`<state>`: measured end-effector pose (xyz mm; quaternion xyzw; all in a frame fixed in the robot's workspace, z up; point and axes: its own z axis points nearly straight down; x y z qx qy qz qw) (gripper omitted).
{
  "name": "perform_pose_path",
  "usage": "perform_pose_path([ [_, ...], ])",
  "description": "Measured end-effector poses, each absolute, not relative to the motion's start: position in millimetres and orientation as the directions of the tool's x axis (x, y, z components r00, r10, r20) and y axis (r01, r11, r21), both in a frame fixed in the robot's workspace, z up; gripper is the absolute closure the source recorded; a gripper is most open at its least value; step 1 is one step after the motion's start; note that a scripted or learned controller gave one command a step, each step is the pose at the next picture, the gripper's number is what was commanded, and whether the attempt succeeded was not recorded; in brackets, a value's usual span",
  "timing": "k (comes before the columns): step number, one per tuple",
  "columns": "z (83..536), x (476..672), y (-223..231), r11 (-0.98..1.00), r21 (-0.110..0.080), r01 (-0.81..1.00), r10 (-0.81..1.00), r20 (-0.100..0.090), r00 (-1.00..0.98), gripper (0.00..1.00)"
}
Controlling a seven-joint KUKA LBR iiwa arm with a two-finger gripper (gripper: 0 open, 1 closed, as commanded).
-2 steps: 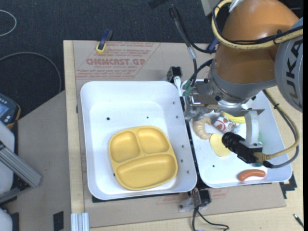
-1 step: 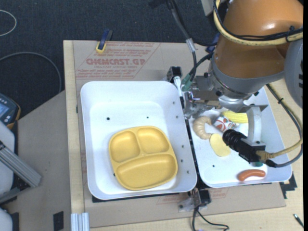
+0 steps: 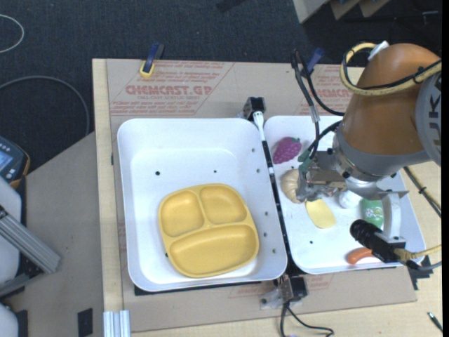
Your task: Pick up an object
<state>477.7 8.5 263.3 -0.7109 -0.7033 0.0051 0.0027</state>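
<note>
My gripper (image 3: 306,188) hangs low over the left part of the right bin (image 3: 316,258). A beige rounded object (image 3: 290,182) lies just to its left, touching or nearly touching it. A purple grape-like piece (image 3: 286,149) sits behind that, near the bin's back left corner. A pale yellow flat piece (image 3: 321,214) lies just right of and in front of the gripper. Partly hidden under the arm are a green object (image 3: 372,213) and a small white object (image 3: 346,200). An orange object (image 3: 358,256) lies near the front right.
The left bin (image 3: 140,153) holds a yellow divided plate (image 3: 208,229) in its front half. A black divider rail (image 3: 270,181) runs between the two bins. The bulky orange and grey arm (image 3: 389,111) covers the right bin's back right.
</note>
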Motion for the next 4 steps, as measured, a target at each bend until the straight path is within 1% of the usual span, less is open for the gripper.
perform_pose_path([
  [1, 276.6, 479.2, 75.6, 0.007, 0.002, 1.000, 1.000, 0.002, -0.007, 1.00],
  [3, 296.7, 480.2, 72.2, 0.001, 0.005, 1.000, 1.000, 0.000, -0.001, 1.00],
  [4, 399.8, 480.5, 27.2, -0.004, 0.014, 1.000, 1.000, 0.000, 0.004, 1.00],
])
